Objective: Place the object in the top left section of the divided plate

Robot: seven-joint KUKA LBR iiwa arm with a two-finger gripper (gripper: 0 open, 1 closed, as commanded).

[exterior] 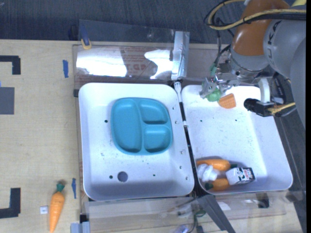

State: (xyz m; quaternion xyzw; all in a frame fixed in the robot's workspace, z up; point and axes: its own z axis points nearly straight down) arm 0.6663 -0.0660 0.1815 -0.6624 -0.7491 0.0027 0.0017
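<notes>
Gripper (212,88) over the far edge of the right bin (272,144), fingers closed on a small carrot piece (222,99) with a green top and orange body. Blue plate (142,125) sits in the left bin (92,144), well apart from it. Toy foods (221,171) heaped at the right bin's near edge; a whole carrot (56,206) on the bench.
</notes>
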